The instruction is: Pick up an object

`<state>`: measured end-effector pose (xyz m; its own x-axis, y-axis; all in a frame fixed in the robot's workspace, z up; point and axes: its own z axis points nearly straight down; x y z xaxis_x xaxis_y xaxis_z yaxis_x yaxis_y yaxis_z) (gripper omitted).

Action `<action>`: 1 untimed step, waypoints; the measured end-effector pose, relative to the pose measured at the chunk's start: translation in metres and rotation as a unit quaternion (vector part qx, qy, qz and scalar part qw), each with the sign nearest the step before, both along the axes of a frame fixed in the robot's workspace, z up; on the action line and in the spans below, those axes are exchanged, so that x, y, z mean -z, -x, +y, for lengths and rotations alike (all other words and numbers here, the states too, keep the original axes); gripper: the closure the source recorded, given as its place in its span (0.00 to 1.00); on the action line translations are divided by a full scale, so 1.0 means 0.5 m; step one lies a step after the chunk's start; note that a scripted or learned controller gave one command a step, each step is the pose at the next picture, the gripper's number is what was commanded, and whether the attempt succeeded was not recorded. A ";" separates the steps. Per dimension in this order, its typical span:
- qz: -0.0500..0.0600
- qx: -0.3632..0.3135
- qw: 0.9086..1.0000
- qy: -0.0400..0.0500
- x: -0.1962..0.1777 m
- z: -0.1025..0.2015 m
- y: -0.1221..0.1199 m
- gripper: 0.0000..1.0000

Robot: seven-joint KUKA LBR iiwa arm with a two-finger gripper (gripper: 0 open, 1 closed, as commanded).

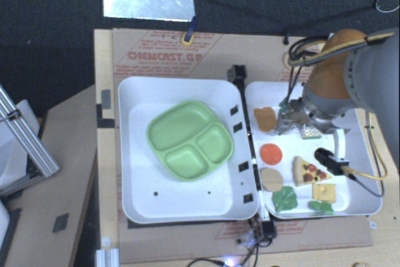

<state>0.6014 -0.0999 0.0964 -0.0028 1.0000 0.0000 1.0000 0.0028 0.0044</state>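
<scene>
Arm lowered over the right bin's far half, among toy food pieces.

From the overhead camera, the gripper [289, 119] is seen low in the right bin [356, 200], just beside a brown toast piece [265, 119] near the bin's far left corner; whether it is wide or narrow cannot be told. A red tomato slice [270, 153] lies below the toast, a tan round cookie [271, 179] nearer the front edge, and a pizza slice [306, 170] toward the middle. Green leaves [285, 198] and a yellow cheese piece [323, 191] lie along the front edge. A green divided plate [189, 139] rests in the middle of the left bin [134, 197].
</scene>
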 end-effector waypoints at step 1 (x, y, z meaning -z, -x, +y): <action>0.001 -0.001 1.000 0.000 -0.084 0.002 0.001 1.00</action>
<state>0.6009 -0.0987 0.1383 -0.0038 1.0000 -0.0001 1.0000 0.0038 0.0025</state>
